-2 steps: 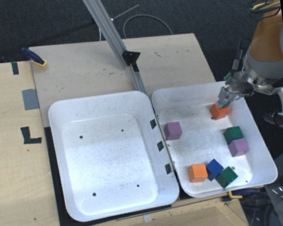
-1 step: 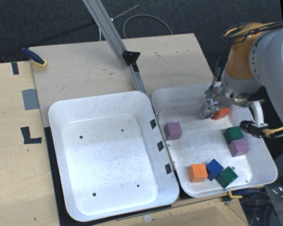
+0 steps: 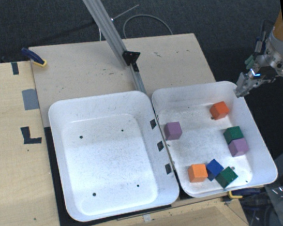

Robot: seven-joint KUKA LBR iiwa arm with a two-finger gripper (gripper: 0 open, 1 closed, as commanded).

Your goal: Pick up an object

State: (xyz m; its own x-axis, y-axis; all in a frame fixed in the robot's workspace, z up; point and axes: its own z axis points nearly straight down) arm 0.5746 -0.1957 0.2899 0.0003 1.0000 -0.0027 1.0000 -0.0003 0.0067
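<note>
The grey two-finger gripper (image 3: 242, 89) hangs at the right white plastic bin's (image 3: 181, 99) far right corner; whether its jaws are released or clenched, I cannot tell. Nearest it, an orange-red cube (image 3: 219, 110) sits by the bin's far edge.

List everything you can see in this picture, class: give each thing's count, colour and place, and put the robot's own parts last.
Bins: 2, white, side by side on the bench; left bin, right bin.
Orange blocks: 2, right bin; one at the far right, one at the near edge.
Purple blocks: 2, right bin; one by the left wall, one at the right.
Green blocks: 2, right bin; one above the right purple block, one at the near edge.
Blue block: 1, right bin, between the near orange and green blocks.
Clamp: 1, blue and yellow, bench's far left corner.
Gripper: 1, grey, over the right bin's far right corner.
</note>
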